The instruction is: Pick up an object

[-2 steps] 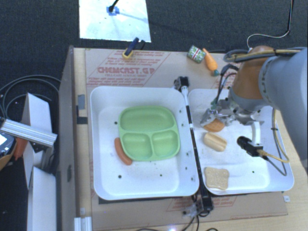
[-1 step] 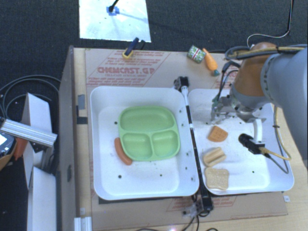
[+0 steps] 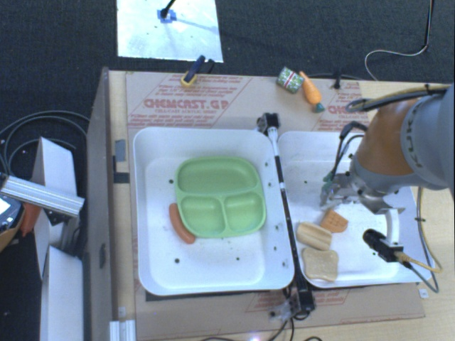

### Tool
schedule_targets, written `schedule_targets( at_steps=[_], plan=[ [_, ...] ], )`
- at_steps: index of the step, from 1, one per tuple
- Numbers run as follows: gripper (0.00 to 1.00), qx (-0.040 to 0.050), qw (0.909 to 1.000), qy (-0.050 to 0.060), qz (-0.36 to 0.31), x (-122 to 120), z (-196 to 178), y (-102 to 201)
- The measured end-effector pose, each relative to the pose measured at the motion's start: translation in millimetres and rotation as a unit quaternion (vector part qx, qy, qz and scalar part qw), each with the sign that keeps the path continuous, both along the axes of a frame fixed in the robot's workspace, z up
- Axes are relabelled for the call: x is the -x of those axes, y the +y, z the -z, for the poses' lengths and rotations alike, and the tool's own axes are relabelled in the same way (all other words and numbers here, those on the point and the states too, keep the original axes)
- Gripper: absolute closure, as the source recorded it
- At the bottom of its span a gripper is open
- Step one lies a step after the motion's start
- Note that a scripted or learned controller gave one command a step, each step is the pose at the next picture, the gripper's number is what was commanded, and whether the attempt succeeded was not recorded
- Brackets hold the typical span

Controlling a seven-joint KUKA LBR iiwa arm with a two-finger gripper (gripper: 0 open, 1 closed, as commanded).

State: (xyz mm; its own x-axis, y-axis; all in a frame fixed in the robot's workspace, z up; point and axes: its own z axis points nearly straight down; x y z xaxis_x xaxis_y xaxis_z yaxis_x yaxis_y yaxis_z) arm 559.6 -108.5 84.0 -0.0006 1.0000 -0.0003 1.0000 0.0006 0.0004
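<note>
Cardboard-covered surface (image 3: pixel 213 101) carries two white bins: left bin (image 3: pixel 153 190), right bin (image 3: pixel 306 151). At its far edge: green can (image 3: pixel 290 79), toy carrot (image 3: pixel 311 91), yellow-black clip (image 3: pixel 194 72).

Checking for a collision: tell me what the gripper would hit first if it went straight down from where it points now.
Probably the bare floor of the right bin, just left of the orange food piece. The gripper seems to point down there, though depth is unclear from this slanted view.
</note>
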Motion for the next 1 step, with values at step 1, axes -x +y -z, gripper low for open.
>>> schedule_targets(
  at_steps=[1],
  plan=[
    [0.00,0.0000,1.0000,-0.001,0.000,-0.3,-0.2,0.2]
  ],
)
